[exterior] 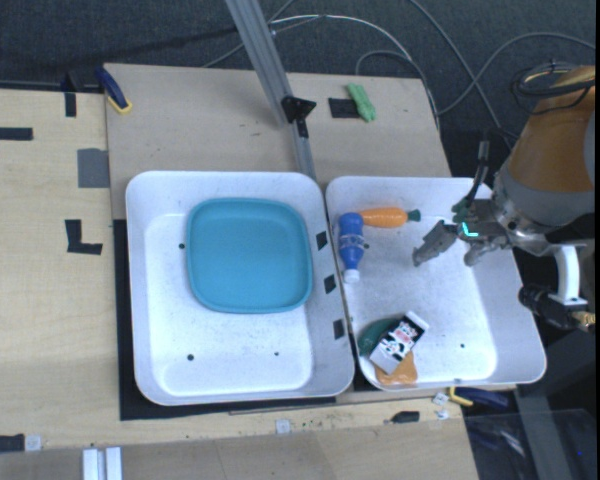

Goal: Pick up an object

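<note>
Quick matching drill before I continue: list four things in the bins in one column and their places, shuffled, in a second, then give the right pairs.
Things:
1. teal plate
2. blue bottle
3. orange carrot toy
4. black-and-white packet

Places:
A. right bin, near front edge
B. left bin
C. right bin, by its left wall
D. right bin, towards the back

Pairs: 1-B, 2-C, 3-D, 4-A

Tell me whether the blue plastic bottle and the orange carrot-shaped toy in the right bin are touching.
Cannot tell. In the camera view the blue plastic bottle and the orange carrot-shaped toy meet at the bottle's upper end, with no plain gap or contact.
</note>
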`<act>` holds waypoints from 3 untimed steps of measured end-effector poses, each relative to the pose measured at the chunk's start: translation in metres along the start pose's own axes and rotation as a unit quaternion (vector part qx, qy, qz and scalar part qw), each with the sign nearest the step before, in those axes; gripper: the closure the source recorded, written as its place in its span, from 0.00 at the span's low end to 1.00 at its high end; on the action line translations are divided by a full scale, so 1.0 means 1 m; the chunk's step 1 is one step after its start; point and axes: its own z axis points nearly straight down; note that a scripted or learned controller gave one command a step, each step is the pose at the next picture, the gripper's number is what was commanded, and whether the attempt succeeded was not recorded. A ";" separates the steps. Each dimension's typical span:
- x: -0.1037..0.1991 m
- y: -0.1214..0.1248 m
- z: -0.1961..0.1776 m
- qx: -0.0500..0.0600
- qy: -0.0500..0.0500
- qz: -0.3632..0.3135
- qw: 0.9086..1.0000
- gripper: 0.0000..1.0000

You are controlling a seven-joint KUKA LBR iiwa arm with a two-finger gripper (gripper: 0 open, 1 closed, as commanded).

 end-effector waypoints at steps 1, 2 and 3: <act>0.000 0.000 0.000 0.000 0.000 0.000 1.000 0.00; 0.009 0.001 0.048 0.002 0.000 0.000 1.000 0.00; 0.018 0.003 0.105 0.003 0.000 0.000 1.000 0.00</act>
